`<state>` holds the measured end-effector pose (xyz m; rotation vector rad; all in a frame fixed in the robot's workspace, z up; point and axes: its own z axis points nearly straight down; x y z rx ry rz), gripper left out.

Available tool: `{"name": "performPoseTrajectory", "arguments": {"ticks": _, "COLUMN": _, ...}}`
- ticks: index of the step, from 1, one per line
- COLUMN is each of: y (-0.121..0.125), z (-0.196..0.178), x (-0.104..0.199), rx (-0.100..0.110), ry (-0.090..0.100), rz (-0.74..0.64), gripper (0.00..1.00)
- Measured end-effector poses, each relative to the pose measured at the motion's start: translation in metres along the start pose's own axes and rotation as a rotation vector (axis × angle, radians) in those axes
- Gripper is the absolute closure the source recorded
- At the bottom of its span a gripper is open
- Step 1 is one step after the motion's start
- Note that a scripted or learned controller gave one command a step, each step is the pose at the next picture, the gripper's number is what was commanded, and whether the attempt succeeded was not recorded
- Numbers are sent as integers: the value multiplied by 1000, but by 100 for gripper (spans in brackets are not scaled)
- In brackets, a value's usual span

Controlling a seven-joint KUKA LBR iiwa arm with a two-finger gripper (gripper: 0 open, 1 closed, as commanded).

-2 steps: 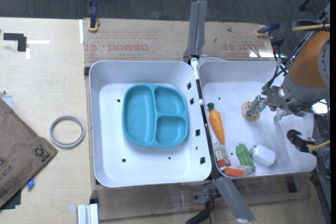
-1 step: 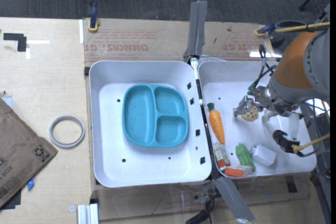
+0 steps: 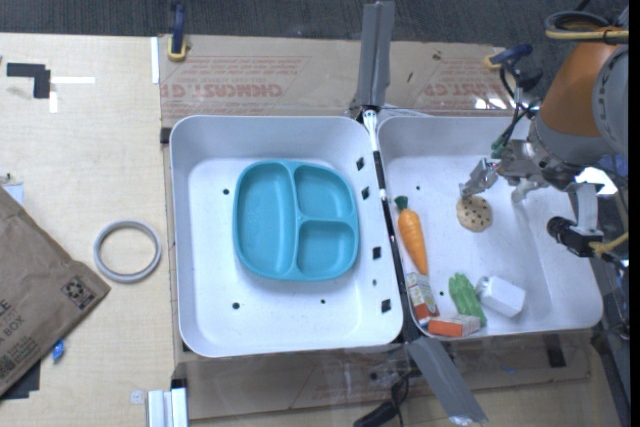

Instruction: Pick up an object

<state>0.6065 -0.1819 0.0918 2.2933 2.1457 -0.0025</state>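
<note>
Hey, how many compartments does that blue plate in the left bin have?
3. The blue plate has one long compartment down its left side, one at the upper right, and one at the lower right. None looks hidden.

You see even, bright overhead light; soft shadows inside the two shallow white plastic bins (image 3: 190,245); focus slightly soft throughout.

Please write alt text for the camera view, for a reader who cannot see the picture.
A grey robot arm reaches from the right over the right white bin, its gripper just above a round tan cookie. That bin also holds a carrot, a green vegetable and a white block. The left bin holds a blue divided plate.
</note>
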Motion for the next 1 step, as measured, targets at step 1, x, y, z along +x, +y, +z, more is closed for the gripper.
{"name": "performPoseTrajectory", "arguments": {"ticks": 1, "y": -29, "z": 0, "x": 29, "rx": 2, "ry": 2, "rz": 34, "gripper": 0}}
